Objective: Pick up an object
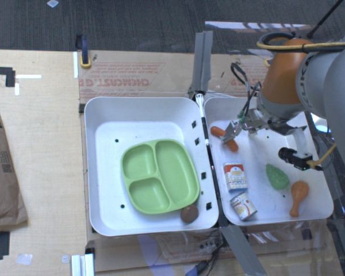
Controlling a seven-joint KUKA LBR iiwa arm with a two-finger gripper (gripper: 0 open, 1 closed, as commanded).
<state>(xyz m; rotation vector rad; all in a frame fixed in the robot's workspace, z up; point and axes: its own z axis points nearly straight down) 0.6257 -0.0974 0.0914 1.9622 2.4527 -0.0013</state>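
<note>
Over the right bin (328, 211), toward its eleven o'clock corner: gripper (234, 132) lowered on the grey arm (328, 85) with the orange band, fingers (230, 134) angled down beside an orange sausage-shaped toy (225, 138). Cannot tell whether spread or pressed together; cannot tell whether touching the toy or merely just beside it. Nothing seen pinched.

Crowding the approach: black cables looping at twelve o'clock of the gripper, a black fitting (293, 157) at four o'clock of it, and the divider wall between the bins just at nine o'clock of the orange toy.

Lying in the right bin: the orange toy at eleven o'clock; a small red-and-white carton (236, 176) near the centre-left; a small printed can (243, 206) on its side at seven o'clock, just below the carton; a green leafy toy (277, 176) right of centre; a tan drumstick toy (298, 196) at five o'clock, near the green one.

Lying in the left bin (103, 119): a green three-compartment plate (159, 176), compartments bare, filling the middle; a small brown rounded object (189, 214) at five o'clock, touching the plate's rim.

Resting on the tabletop (40, 154), well apart at nine o'clock: a brown paper bag (3, 171). Lying behind the bins at twelve o'clock: flattened cardboard (138, 76).
</note>
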